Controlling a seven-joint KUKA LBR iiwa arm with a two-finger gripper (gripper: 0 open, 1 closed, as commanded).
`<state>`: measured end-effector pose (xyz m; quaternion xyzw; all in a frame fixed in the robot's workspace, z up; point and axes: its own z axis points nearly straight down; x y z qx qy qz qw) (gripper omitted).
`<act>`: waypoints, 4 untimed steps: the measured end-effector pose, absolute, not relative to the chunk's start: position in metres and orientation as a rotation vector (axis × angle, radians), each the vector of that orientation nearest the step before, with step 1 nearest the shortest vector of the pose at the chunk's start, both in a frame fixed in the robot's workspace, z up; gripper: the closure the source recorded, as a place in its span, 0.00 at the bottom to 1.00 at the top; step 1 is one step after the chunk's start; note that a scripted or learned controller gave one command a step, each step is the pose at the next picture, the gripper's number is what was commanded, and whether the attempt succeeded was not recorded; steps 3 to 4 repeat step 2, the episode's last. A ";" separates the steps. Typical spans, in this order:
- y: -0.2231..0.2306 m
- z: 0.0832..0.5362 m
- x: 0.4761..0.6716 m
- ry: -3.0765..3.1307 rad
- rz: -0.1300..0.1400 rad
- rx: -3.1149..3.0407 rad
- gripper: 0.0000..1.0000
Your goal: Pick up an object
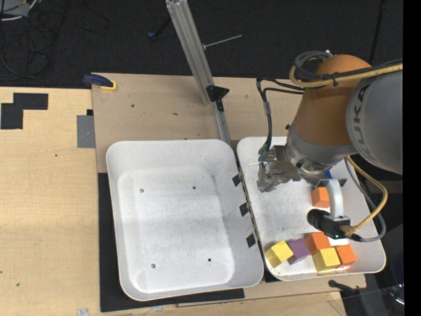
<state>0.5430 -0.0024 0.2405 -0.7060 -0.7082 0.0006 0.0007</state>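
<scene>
Gripper [268, 180] hangs over bare floor at far-left of right bin [276, 217], open/shut can't tell, w/ targets all near-right of it: orange block [320, 197] closest, yellow block [279, 251] & others along near edge.

The arm [329, 124] covers the far right part of the right bin [283, 216], so you cannot see that bin's far rim or what lies under the wrist. The arm itself runs out of the picture at the right. The gripper [268, 178] is a dim grey shape, and you cannot tell whether it touches the bin floor or grips anything. An orange block [320, 197] sits partly behind the arm's fittings, so you cannot see its full outline. In the near corner you cannot tell whether the purple block [300, 248] touches the yellow block [279, 251]. The blue and yellow thing [99, 81] at the bench's far edge is too small to name. The cables [26, 18] at far left fade into darkness.
</scene>
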 end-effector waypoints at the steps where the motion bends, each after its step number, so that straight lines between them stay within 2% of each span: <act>1: 0.049 0.241 0.546 -2.224 0.003 -2.216 1.00; 2: 0.095 0.243 0.560 -2.223 0.001 -2.215 1.00; 4: 0.095 0.243 0.560 -2.223 0.001 -2.215 1.00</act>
